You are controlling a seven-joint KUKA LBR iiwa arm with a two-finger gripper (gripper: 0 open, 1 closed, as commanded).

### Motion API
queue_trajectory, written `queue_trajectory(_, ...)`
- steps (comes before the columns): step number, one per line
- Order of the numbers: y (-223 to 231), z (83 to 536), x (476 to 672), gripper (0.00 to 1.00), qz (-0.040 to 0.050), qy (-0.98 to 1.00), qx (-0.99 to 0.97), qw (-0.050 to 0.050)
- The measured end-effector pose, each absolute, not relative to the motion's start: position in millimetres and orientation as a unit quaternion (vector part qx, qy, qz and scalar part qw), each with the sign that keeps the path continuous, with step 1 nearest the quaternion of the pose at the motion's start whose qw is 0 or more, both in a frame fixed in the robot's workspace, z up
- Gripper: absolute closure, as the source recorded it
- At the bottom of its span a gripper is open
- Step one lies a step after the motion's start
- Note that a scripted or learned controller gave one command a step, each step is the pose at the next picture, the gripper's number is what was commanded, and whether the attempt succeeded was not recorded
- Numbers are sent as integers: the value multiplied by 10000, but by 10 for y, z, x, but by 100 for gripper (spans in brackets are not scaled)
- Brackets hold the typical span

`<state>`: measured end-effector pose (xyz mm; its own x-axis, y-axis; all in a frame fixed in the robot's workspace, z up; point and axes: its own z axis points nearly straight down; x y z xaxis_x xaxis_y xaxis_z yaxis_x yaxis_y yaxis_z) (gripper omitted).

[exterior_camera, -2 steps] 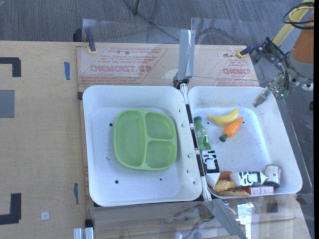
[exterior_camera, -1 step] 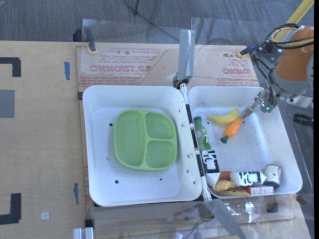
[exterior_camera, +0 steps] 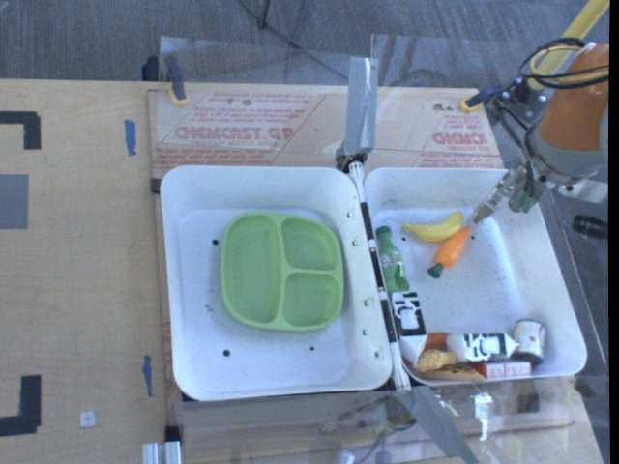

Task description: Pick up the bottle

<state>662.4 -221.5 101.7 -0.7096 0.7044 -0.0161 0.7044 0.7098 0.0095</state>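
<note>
While the gripper point(exterior_camera: 481, 211) hovers over the right bin's point(exterior_camera: 566, 288) far side, just beside the banana point(exterior_camera: 434, 228) and carrot point(exterior_camera: 450, 250), the approach looks barely begun; whether it is open I cannot tell. The green bottle point(exterior_camera: 392, 258) lies against the bin's left wall, so the next move calls for crossing leftward and descending. The cardboard point(exterior_camera: 242, 129) reads roughly "CHOMCAST".
</note>
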Motion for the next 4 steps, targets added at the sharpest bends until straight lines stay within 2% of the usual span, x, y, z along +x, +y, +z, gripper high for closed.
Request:
queue_trajectory(1, -2210, 1144, 6649, 100, 23, 9245, 3808, 137)
queue_trajectory(2, -2218, 3463, 6556, 100, 5, 9450, 3270, 43)
queue_trajectory(3, -2230, 968, 6076, 100, 6, 9643, 2649, 31)
queue_trajectory(4, -2221, 2147, 6456, 100, -1, 9985, 540, 57)
